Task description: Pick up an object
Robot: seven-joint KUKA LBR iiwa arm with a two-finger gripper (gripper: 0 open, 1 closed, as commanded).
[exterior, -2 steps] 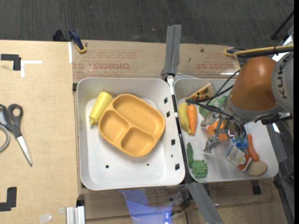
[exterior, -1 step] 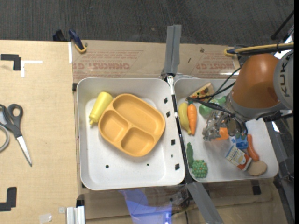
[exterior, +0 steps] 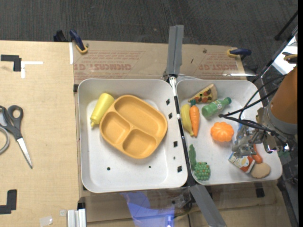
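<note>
Over the near right corner of the right bin: the gripper, low, hung from the grey arm with its orange band. Cannot tell how wide it stands; blurred among cables and metal. Nothing seen held.

Directly beneath and just nearer: a small carton, red and white, print too small to read. Touching it on the right, a beige rounded lump; above that, a red-orange piece, kind unclear.

Elsewhere in the same bin: an orange fruit just left of the gripper; a green bottle lying on its side; a toy pizza slice at the far wall; a carrot beside a banana along the left wall; a green bunch of grapes near the front.

In the left bin: a yellow divided plate with three compartments, and a yellow squeeze bottle touching its far left edge.

Behind both bins: a cardboard sheet with red lettering, upside down and blurred, not surely readable. Clamped by blue clips.

On the bench at far left: scissors with grey handles, well apart from the bins.
</note>
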